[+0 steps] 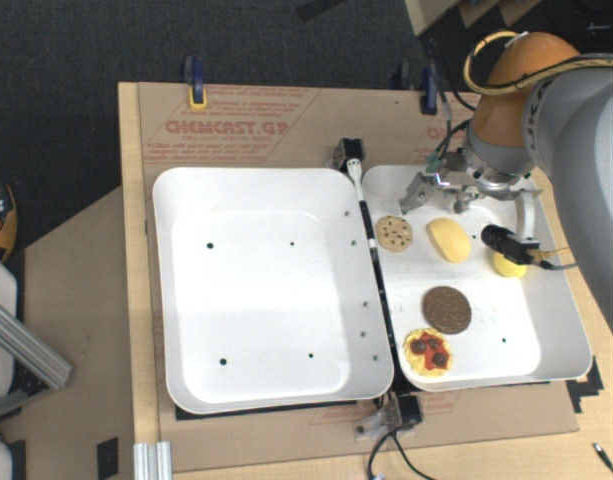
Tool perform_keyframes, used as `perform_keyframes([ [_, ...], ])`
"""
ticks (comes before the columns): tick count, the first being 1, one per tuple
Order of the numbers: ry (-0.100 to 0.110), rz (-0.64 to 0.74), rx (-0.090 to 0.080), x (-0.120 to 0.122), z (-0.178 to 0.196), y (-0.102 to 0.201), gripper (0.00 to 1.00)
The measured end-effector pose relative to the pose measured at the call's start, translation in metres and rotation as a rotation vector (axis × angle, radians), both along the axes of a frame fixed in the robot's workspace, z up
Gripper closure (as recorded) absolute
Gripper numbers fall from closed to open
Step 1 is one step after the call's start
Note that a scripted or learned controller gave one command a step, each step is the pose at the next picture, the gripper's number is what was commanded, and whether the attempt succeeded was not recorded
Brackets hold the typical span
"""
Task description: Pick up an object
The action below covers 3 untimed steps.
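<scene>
The right bin (506, 353) holds several small items: a chocolate-chip cookie (393, 233), a pale yellow oval piece (449, 239), a dark brown round cookie (447, 309), and a small pizza-like piece (428, 352) near the front. A small yellow object (508, 262) lies by the right wall, partly behind a black part. My gripper (436, 198) hangs over the far end of this bin, just beyond the yellow oval piece and the chip cookie. It is open, with nothing between its fingers.
The left bin (186, 208) sits beside the right one, the two meeting along a ridge with a black clamp (350, 153) at its far end. The grey arm with its orange band (516, 68) fills the upper right. Blue clamps (194, 70) hold the cardboard base.
</scene>
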<state>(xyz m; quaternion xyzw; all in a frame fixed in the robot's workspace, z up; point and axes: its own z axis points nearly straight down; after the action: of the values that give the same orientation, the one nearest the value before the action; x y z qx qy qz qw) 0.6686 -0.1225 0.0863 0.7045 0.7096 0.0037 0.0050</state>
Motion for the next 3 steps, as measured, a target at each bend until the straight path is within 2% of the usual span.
perform_keyframes([
  [1, 0.018, -0.009, 0.003, -0.061, -0.002, -0.008, 0.00],
  [2, 0.017, -0.013, 0.002, -0.100, -0.002, -0.062, 0.00],
  [3, 0.019, -0.009, 0.005, -0.168, -0.002, -0.033, 0.00],
])
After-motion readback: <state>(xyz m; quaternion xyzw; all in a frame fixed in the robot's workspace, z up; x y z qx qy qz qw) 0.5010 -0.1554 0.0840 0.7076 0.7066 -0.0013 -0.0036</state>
